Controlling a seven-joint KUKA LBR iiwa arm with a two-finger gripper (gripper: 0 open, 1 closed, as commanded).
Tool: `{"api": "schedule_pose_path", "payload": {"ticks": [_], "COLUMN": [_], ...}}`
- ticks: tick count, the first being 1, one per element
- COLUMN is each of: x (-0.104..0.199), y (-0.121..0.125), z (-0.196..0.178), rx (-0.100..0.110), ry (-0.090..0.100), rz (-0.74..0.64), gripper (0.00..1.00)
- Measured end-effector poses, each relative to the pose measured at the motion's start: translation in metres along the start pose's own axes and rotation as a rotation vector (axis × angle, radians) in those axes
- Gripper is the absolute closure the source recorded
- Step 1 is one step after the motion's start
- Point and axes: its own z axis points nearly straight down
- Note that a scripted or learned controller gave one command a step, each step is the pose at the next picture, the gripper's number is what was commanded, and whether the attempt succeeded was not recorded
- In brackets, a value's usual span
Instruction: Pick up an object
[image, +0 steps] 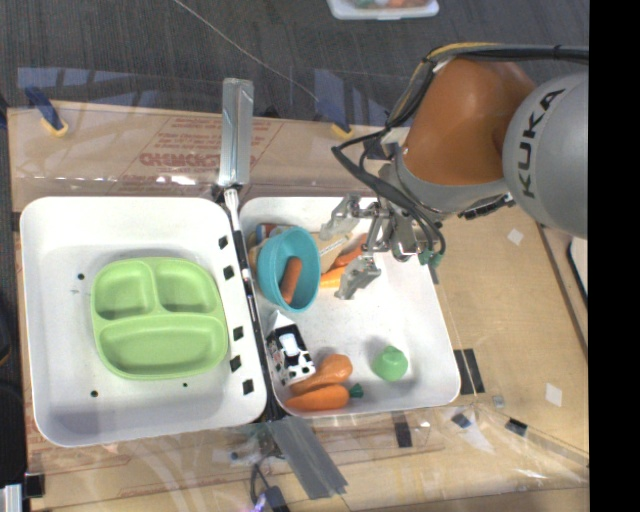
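A divided plate (158, 317) lies in the left bin (40, 300); a cup (288, 268) in the right bin (430, 340).

Left bin (50, 300): green divided plate (158, 318). Right bin (430, 330): tilted blue cup (290, 266), carrots (322, 385), green ball (390, 363); tool (362, 262) above.

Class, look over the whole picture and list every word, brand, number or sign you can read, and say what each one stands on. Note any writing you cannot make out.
"KUKA" in dark letters, running up the grey arm.
Red printing on the cardboard sheet behind the bins: it appears upside down and is too blurred to read.
Black and white pattern on the small box in the right bin: no letters can be made out.
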Motion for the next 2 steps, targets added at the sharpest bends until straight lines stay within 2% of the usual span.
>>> {"api": "schedule_pose_path", "payload": {"ticks": [1,2], "x": [-0.023,-0.055], "y": [0.006,-0.01], "z": [0.104,0.134], "rx": [-0.002,0.002], "ry": [0.006,-0.008], "rz": [0.233,0.41], "gripper": [0.0,0.0]}}
